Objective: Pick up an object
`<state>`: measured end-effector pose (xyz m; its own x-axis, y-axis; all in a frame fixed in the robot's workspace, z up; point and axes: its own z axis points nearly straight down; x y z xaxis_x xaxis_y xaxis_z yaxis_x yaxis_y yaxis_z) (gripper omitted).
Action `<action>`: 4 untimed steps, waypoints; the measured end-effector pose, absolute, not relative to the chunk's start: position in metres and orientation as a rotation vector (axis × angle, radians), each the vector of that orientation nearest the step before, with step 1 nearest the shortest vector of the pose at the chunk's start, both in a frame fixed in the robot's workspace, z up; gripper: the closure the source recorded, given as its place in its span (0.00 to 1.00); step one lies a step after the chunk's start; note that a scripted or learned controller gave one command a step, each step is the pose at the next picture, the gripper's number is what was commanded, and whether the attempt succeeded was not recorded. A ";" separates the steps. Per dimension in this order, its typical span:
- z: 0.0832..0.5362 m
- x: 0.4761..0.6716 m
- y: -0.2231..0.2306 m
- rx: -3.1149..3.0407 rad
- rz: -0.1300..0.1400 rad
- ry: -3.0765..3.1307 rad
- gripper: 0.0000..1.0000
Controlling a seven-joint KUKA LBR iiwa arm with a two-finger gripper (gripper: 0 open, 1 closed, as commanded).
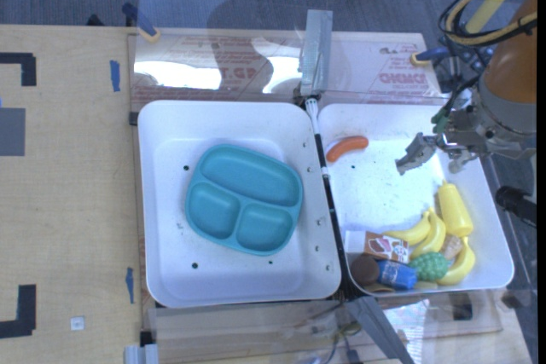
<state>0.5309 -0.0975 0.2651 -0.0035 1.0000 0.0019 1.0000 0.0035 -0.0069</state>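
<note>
Low in the right bin toys cluster; sausage lies left-right, fingers spread, holding nothing.

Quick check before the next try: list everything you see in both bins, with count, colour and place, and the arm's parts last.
shallow white plastic bins: two, white, side by side on the bench.
teal divided plastic plate: one, teal, middle of the left bin.
orange toy sausage: one, orange, upper left of the right bin.
yellow toy bananas: a cluster, yellow, lower right of the right bin.
green knobbly toy: one, green, among the bananas.
small blue can: one, blue, right bin's near edge.
end effector: one, grey, above the right bin.
</note>
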 end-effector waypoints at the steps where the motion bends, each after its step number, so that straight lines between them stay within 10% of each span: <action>1: 0.178 0.592 -0.045 -2.298 0.013 -2.126 0.00; 2: 0.182 0.619 -0.020 -2.097 0.001 -2.337 0.00; 3: 0.086 0.595 -0.110 -2.162 -0.003 -2.283 0.00; 4: 0.086 0.636 -0.093 -2.173 -0.005 -2.274 0.00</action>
